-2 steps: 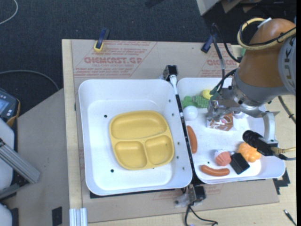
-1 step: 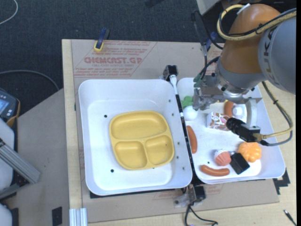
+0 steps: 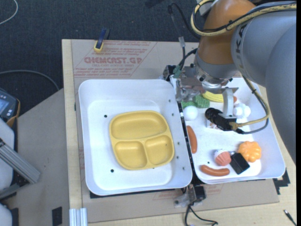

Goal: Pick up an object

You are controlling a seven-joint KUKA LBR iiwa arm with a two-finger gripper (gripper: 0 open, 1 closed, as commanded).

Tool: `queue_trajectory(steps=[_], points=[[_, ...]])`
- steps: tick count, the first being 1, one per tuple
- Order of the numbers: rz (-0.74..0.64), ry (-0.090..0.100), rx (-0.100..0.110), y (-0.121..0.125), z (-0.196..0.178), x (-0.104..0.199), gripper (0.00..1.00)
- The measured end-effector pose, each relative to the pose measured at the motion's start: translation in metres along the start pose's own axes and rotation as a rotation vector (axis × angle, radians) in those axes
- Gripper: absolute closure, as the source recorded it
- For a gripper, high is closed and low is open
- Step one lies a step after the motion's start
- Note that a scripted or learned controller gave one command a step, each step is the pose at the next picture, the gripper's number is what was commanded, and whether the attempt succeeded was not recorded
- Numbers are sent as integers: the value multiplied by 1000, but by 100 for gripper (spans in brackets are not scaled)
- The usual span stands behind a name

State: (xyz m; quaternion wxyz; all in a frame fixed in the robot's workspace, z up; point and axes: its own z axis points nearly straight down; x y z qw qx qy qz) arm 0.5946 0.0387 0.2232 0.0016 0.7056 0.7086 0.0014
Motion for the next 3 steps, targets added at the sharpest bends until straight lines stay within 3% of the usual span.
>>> queue_trajectory(steps=[1, 2, 3], points=[[-1, 2, -1, 34, -9, 40, 100], [4, 0, 9, 30, 9, 44, 100], [4, 0, 2, 33, 6, 50, 100]])
